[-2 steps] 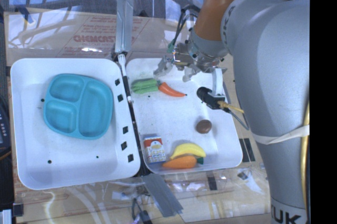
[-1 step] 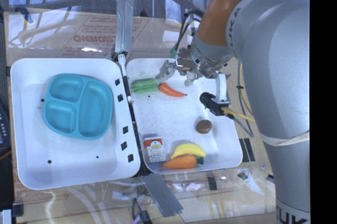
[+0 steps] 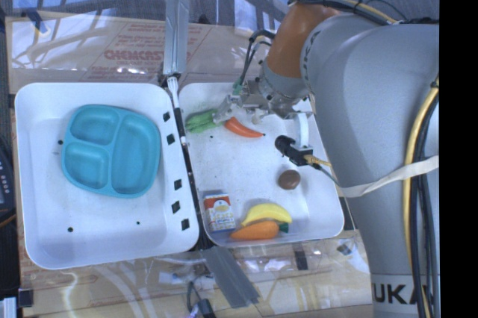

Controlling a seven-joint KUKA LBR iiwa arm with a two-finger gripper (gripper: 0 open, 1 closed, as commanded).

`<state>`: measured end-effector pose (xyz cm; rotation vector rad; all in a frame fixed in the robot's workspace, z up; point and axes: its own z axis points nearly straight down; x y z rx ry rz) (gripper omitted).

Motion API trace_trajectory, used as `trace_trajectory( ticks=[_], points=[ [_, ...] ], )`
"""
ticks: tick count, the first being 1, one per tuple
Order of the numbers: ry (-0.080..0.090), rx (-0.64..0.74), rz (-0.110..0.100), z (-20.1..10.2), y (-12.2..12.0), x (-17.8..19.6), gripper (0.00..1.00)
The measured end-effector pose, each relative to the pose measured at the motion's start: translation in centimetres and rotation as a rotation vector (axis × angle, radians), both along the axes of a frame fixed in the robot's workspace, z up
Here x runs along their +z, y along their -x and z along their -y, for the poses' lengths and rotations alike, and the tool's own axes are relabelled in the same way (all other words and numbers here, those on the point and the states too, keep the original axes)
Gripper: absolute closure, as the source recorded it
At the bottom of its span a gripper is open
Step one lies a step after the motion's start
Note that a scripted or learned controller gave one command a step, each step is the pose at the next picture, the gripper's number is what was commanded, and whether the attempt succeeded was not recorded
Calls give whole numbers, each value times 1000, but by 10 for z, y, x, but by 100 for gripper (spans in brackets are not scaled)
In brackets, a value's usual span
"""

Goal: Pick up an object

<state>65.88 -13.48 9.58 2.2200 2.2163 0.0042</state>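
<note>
Reaching down into the right-hand shallow white plastic bin [image 3: 328, 223], the grey arm's two-finger gripper [image 3: 237, 106] hung low over the far left corner; how far the jaws stood apart could not be told, and nothing was seen held between them

Items logged, by place relative to the jaws:
- Green pod-shaped toy vegetable [image 3: 200, 121], smooth and long, lying just to their left against the bin wall; judged the likeliest thing to be picked, being nearest
- Orange-red chilli-shaped toy [image 3: 243, 129], glossy and tapered, just below them on the bin floor
- Small brown rounded object [image 3: 289, 179], matte, well below and to the right
- Yellow banana-shaped toy [image 3: 267, 213] resting on an orange carrot-shaped toy [image 3: 255, 231], both smooth plastic, far below at the near wall
- Small printed orange-and-white carton [image 3: 219, 212], boxy, beside that pair
- Light-blue three-compartment plastic plate [image 3: 112, 150], rounded, in the left-hand white bin [image 3: 45, 234], well to the left

Objects lay loose and scattered, apparently as pick stock
</note>
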Motion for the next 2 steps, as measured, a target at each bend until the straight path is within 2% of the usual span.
trace_trajectory(
  ticks=[1,2],
  points=[
    [-1,10,-2,-3,-1,10,100],
    [-2,37,0,-68,18,113,100]
  ],
)
